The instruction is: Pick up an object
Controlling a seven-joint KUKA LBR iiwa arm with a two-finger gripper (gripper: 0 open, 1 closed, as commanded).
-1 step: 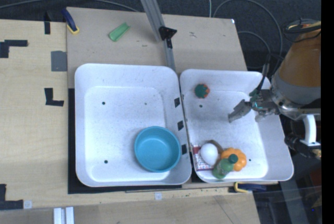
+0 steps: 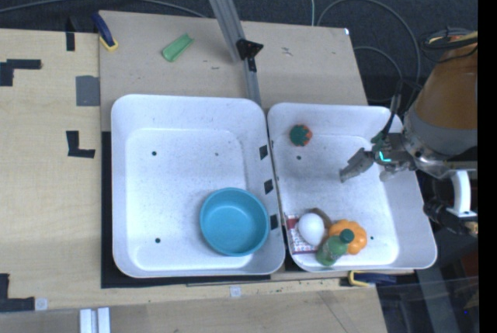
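The gripper (image 2: 359, 164) hangs over the right bin (image 2: 404, 246), near its right wall and above the bare middle of the floor. Its fingers (image 2: 353, 167) look slightly apart, and nothing is between them; they hold no object.

The things to pick are all in this right bin. A small green and orange ball (image 2: 300, 135) lies alone near the far wall of the bin, to the left of the gripper and apart from it. In the near left corner of the bin a white egg (image 2: 311, 228), an orange fruit (image 2: 349, 237) and a green bottle (image 2: 334, 248) lie close together, touching or almost touching.

The left bin (image 2: 132, 168) beside it holds a blue bowl (image 2: 234, 220).

I judge the small ball the easiest choice, because it has free space on all sides. It is probably light and a little soft, but round, so it can roll away; the fingers should close across its middle. The egg looks smooth and slippery, and its neighbours crowd it.
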